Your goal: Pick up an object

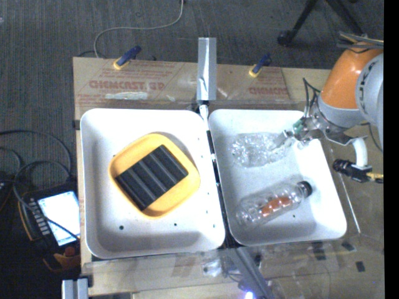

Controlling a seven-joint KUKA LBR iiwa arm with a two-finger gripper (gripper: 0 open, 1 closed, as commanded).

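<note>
We see the gripper [303, 129] at the right bin's [324, 223] far right edge, beside a crumpled clear bottle [257, 148]; whether its jaws are spread we cannot tell. Another clear bottle [274, 205] lies nearer

My gripper [301, 128] sits at the upper right, touching a crumpled clear bottle [257, 148]. Another bottle [274, 205] lies below.
</note>
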